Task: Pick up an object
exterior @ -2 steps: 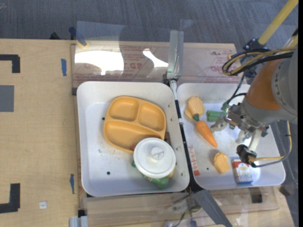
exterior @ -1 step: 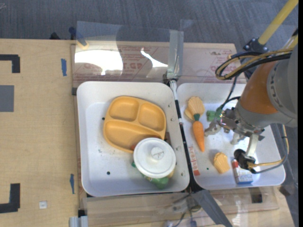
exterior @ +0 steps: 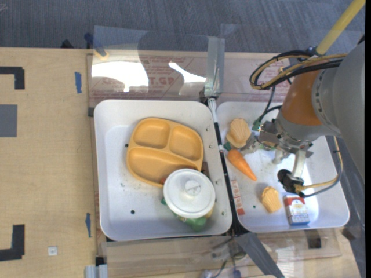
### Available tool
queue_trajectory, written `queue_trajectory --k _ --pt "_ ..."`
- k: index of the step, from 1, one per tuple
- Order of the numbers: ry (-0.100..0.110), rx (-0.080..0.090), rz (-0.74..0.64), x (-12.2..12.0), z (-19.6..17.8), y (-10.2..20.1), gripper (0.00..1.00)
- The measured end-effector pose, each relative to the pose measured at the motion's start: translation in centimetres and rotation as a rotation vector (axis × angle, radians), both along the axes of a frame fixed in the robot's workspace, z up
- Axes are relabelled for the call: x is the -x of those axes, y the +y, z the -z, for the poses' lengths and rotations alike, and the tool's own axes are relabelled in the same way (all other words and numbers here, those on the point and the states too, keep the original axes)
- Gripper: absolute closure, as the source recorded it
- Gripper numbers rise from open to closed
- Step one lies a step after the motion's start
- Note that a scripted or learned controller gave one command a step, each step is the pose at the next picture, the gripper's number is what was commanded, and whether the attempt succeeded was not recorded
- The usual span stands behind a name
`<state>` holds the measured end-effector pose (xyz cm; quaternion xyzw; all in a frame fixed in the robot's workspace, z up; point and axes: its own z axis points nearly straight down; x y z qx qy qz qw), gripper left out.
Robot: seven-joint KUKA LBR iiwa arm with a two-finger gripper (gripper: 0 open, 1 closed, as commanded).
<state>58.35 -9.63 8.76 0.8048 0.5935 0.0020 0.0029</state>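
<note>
We see the gripper [exterior: 262, 141] low over the right bin [exterior: 255, 212], at the end of the arm [exterior: 301, 106] that reaches in from the right. The wrist hides its tip, so we cannot tell how far open it is, and nothing we can see is held in it.

Just beside it on the left lie the two likeliest things to pick: a tan bun [exterior: 239, 132] near the bin's inner wall, and a carrot [exterior: 241, 163] slanting down and right just below the bun. The two look to be touching or nearly so. Farther down the same bin are a yellow corn piece [exterior: 270, 200] and a small carton [exterior: 297, 211], close together. The left bin [exterior: 110, 172] holds an orange plate [exterior: 165, 148] with a white cup [exterior: 189, 192] resting on its lower edge.

We judge the pick is not yet made. The risks come from crowding: closing between bun and carrot could catch neither, or nudge one against the wall. The carrot is tapered and smooth, so a grip near its thin end may slip as the arm lifts. The bun sits close to the wall, leaving little room on that side.
</note>
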Motion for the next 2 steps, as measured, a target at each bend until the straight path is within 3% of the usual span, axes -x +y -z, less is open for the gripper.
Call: queue_trajectory --k 1,2 --pt "0.002 -0.003 -0.095 0.5 0.0 -1.1 0.0" --pt "0.002 0.002 -0.312 -3.6 0.0 -0.3 0.0"
